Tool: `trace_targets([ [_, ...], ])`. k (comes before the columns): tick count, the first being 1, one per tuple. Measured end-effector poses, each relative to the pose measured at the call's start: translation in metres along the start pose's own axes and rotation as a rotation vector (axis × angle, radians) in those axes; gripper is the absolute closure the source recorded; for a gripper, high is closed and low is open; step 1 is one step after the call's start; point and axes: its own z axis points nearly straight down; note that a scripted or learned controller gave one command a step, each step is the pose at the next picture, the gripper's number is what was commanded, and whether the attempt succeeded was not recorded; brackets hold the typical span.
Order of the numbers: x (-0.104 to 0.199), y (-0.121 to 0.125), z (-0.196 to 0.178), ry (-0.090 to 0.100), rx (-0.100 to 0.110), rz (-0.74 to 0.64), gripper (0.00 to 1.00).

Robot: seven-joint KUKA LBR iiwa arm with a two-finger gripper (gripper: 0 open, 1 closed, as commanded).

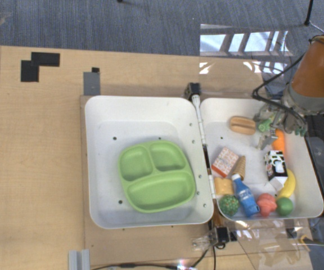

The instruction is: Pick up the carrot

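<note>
Bins sit side by side on the bench, carrot in the right one under the gripper.

Bench (32,167) stretches bare and wide to the left of the right bin (314,201), then the left bin (103,167) touches that bin's left wall and carries a green divided plate (157,176) with white floor open around it. Inside the right bin, the open floor lies in the middle and along the far wall; the near wall is crowded by a blue bottle (245,194), broccoli (229,205), a red fruit (267,203), a green ball (284,206) and a banana (288,184). Against the right bin's right wall stands a milk carton (275,165), and the carrot (279,142) touches its far end. Gripper (270,129) hovers just beside the carrot's far-left tip, near a hot dog (242,125); whether it is clenched or released I cannot tell.
</note>
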Motion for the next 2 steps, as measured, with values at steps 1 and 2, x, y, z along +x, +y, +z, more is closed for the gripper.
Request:
trace_targets([
  [1, 0.039, -0.005, 0.001, 0.001, -0.002, -0.347, 0.0],
  [2, 0.077, -0.008, 0.0, -0.002, -0.004, -0.521, 0.0],
])
